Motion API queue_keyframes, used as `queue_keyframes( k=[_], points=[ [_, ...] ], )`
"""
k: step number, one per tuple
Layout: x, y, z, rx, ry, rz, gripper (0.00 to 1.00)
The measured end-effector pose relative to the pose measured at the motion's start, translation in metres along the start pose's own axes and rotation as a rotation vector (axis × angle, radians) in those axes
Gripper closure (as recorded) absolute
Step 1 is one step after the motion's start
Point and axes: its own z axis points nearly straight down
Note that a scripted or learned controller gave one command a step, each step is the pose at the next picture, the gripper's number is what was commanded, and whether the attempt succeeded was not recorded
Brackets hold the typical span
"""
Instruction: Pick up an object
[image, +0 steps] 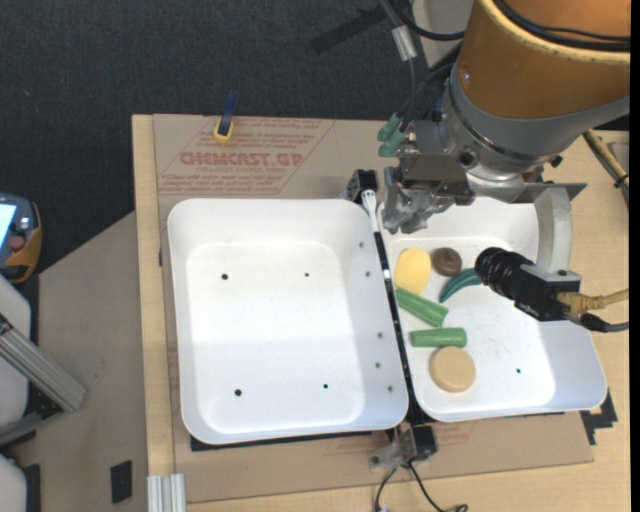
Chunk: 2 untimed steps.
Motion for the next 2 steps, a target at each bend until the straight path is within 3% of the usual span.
queue_keyframes(
  k=[1,2],
  points=[
    [0.012,-0.003,0.098,0.022,-0.006,0.004,1.0],
    [-0.054,-0.001,0.027,0.005,-0.004,0.01,1.0]
  ],
)
